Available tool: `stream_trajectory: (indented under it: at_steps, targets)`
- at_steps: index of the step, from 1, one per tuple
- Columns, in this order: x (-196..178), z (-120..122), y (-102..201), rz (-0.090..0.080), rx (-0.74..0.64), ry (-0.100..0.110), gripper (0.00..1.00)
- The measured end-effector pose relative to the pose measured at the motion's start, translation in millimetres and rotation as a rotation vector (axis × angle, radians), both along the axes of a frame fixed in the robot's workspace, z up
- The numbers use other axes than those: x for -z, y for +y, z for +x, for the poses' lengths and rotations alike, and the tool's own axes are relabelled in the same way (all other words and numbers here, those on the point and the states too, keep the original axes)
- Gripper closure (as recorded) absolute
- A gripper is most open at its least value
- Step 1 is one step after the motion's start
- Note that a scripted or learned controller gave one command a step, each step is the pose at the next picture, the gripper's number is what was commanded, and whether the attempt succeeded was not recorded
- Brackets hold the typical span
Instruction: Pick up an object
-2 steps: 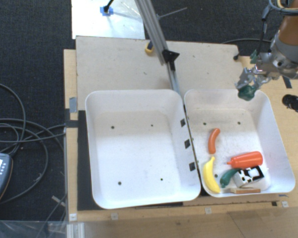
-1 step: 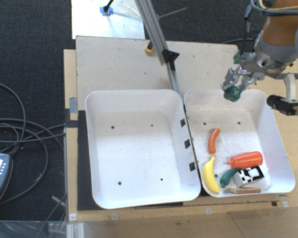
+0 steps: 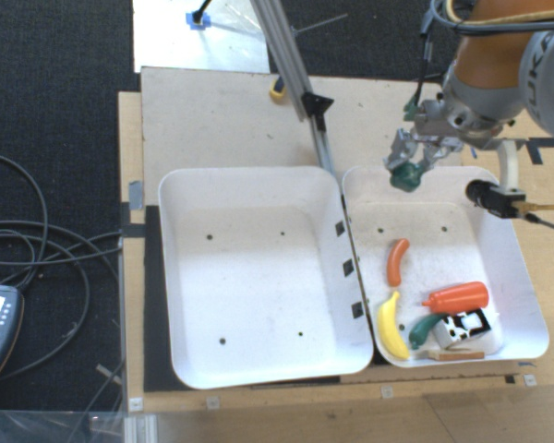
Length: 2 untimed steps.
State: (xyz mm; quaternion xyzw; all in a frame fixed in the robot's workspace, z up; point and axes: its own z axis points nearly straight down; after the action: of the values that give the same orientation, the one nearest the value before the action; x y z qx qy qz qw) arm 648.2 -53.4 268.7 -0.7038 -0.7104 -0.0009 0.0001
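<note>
The gripper [image 3: 412, 166] hangs over the far edge of the right bin [image 3: 526, 275], its fingers pinching a small dark green object [image 3: 406, 177] lifted clear of the bin floor. Left of that bin sits the left bin [image 3: 180, 247], both on a pale wooden bench [image 3: 212, 118]. Black carpet [image 3: 55, 63] surrounds the bench, with cables [image 3: 37, 238] trailing far left of the right bin.
</note>
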Motion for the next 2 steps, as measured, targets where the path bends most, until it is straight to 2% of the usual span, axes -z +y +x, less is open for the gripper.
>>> stream_trajectory:
  at_steps: [2]
  targets:
    - [6.9, -24.3, 87.6, 0.001, 0.000, 0.001, 1.00]
